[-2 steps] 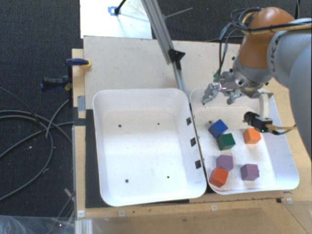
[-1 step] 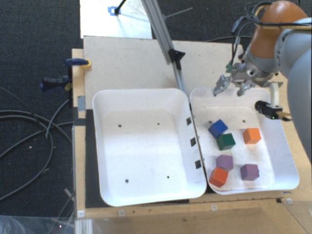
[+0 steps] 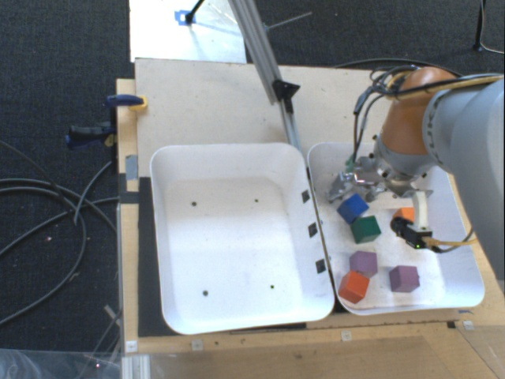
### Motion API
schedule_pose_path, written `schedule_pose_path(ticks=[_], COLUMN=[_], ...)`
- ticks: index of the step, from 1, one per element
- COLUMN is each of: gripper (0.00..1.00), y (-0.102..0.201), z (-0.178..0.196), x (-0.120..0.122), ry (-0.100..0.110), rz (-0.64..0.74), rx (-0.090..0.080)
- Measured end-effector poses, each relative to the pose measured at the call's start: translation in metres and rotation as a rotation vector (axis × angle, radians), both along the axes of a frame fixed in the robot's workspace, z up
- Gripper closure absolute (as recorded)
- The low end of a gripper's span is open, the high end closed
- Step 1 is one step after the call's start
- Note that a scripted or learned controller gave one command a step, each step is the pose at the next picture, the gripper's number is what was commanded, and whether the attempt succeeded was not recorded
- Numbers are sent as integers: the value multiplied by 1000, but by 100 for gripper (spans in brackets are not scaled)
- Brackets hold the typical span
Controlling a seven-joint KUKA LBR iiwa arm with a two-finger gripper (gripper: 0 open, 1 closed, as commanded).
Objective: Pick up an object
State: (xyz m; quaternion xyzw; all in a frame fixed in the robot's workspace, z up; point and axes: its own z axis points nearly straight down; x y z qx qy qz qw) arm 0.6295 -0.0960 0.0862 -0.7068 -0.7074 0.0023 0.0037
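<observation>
Blue block (image 3: 352, 208) sits just below the jaws, whose state I cannot tell; nothing looks lifted, so the pick is not yet done.

Looking like a robotics lab: plywood table (image 3: 205, 101) sitting on dark carpet (image 3: 55, 54), cables (image 3: 47, 212) trailing left of the jaws, blue clamp (image 3: 91, 135) gripping the table edge, metal pole (image 3: 260, 46) rising behind, two white bins (image 3: 170, 235).
</observation>
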Motion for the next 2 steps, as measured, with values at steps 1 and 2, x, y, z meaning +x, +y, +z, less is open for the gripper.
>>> schedule_pose_path(ticks=[1, 2], gripper=[0, 0], y=[-12, -2], z=[35, 3], x=[-27, -1], ry=[-10, -10], rz=[-1, 5], rx=[-3, -2])
